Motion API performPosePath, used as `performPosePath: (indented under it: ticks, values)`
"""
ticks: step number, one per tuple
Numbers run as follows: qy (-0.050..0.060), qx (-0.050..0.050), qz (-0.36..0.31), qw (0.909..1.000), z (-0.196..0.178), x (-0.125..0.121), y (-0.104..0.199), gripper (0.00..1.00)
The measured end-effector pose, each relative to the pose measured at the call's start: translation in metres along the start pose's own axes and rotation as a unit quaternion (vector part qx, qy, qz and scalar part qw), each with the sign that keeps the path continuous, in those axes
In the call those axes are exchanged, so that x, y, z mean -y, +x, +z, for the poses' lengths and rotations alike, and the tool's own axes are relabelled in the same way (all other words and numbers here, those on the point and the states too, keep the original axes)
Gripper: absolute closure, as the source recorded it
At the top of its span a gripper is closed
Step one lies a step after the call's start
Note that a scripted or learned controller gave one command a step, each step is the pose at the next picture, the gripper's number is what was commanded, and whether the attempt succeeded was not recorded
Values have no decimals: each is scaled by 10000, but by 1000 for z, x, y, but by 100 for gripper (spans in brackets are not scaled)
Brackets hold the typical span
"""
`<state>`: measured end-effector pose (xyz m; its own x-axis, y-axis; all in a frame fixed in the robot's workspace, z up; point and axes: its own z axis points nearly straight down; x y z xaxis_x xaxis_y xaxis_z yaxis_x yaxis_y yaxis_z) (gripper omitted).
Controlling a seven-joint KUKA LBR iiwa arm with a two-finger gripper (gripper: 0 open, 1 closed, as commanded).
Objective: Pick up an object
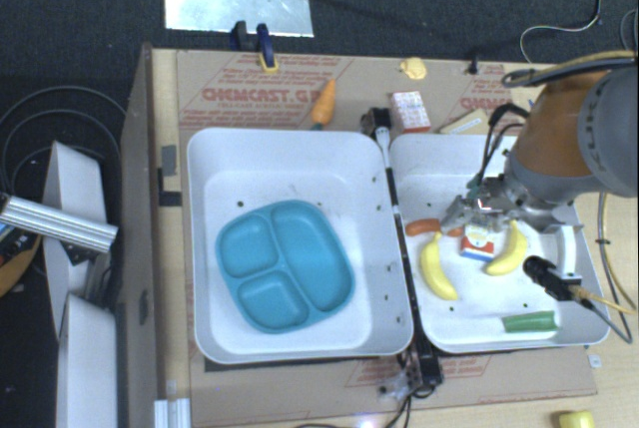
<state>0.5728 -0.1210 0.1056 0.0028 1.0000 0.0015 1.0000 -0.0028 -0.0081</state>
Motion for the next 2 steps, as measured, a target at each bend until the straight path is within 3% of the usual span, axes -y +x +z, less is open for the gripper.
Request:
performPosePath:
  ticks: [1,2]
  values:
    - [-200,68,-5,9998,14,28,27,0]
    - [-127,36,-22,9999,15,-53,-43,0]
